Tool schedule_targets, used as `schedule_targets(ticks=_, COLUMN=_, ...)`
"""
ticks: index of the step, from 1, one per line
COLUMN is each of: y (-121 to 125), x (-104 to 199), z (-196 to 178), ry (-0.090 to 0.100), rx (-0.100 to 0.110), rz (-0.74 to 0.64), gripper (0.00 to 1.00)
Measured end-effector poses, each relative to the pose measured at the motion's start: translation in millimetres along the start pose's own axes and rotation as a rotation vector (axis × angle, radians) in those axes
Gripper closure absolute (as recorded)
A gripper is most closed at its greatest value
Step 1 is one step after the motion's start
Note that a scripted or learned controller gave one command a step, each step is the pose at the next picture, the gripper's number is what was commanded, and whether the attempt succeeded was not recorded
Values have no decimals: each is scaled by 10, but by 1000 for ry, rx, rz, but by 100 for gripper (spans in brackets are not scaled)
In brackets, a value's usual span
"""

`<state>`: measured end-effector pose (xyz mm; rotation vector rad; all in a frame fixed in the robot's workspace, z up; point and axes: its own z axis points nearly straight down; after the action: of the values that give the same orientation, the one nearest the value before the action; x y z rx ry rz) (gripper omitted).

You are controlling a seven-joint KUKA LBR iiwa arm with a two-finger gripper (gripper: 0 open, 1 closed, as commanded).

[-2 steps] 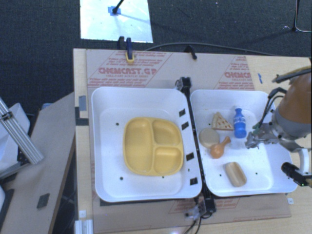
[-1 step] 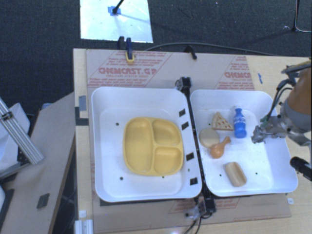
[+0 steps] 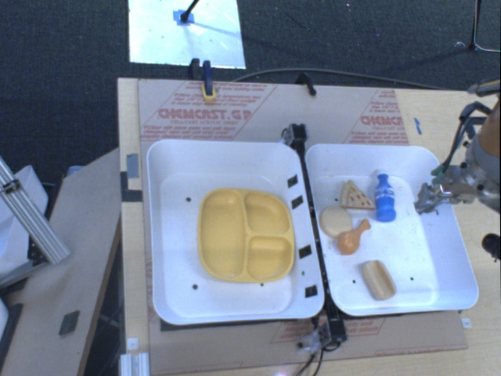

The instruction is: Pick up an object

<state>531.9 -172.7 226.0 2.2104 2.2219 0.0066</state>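
Two bins: the left bin (image 3: 168, 233) bears a yellow divided plate (image 3: 246, 235); the right bin (image 3: 438, 276) holds a blue bottle (image 3: 384, 197) standing lengthwise up-down, beside a sandwich wedge (image 3: 356, 197), cookie (image 3: 337, 221), drumstick (image 3: 353, 236) and bread roll (image 3: 378, 280). The gripper (image 3: 429, 197) hovers right of the bottle

Dark carpet (image 3: 63, 69) surrounds the wooden bench (image 3: 133, 116).

Left bin (image 3: 168, 233) holds a yellow divided plate (image 3: 246, 235) | printed cardboard sheet (image 3: 205, 114) lies under and behind left bin | blue-and-yellow clamp (image 3: 207, 81) behind left bin | shiny metal sheet (image 3: 185, 20) farther behind
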Motion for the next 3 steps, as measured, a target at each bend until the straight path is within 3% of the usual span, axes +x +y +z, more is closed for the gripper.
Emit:
schedule_targets(ticks=1, y=17, x=-3, z=-267, ry=1, rx=3, rz=1, gripper=100)
schedule_targets(ticks=3, y=38, x=1072, z=-335, ry=5, rx=6, rz=-5, gripper=100)
